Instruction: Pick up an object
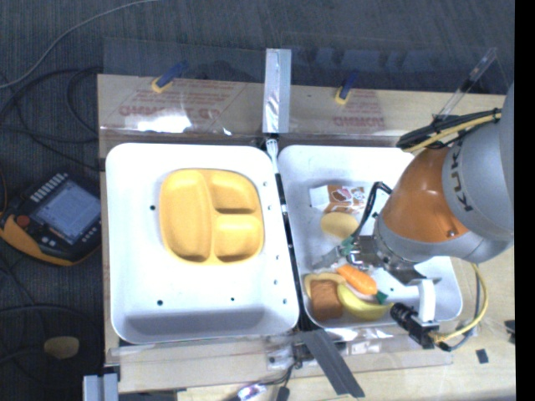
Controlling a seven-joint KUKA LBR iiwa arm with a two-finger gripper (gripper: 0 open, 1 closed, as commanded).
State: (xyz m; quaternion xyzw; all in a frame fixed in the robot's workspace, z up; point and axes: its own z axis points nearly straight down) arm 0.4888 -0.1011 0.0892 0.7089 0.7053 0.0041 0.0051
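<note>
1. Where the arm (451, 199) reaches in from the right, its hand (358, 253) hangs low over the middle of the right bin (292, 224); the wrist hides the fingers, so whether they are wide, narrow or holding anything cannot be told.
2. Just beside the hand, toward the bin's near side, lies a carrot (358, 279), orange with a green end, resting on top of a banana (364, 305).
3. A brown bun (324, 297) sits touching the banana on its left, close against the bin's left wall and near front edge.
4. Above the hand lies a pale round piece (338, 222), and beyond it a white packet (338, 195) with brown print, near the bin's far wall.
5. These things crowd the left half of the right bin; the arm covers much of the right half, and a strip of bare floor shows at the far-left corner.
6. A black fitting with a yellow cable (464, 328) hangs over the bin's near right corner.
7. The left bin (134, 249) holds a yellow tray (211, 214) with three compartments, set toward the far side, with bare white floor all around it, widest at the near edge.
8. The two bins meet at a shared rim in the middle of the tabletop (393, 107).
</note>
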